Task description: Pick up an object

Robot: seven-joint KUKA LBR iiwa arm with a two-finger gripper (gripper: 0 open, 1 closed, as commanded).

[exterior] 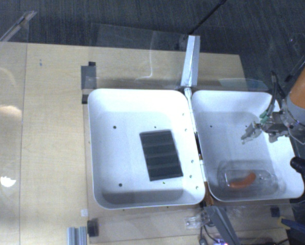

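Camera view: your gripper (255, 130) over right bin (213, 111), jaws' state cannot tell; clear bottle (245, 179) lies nearer; dark slab (161, 154) in left bin (106, 116).

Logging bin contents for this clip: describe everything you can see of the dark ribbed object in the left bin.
The dark ribbed object is a flat charcoal-grey rectangular slab, its top crossed by several raised ridges or slats. It looks like matte plastic or rubber, though that is uncertain. It lies flat on the floor of the left bin, roughly central, turned slightly off the bin's edges. Nothing touches it but the bin floor; the gripper is over the right bin.
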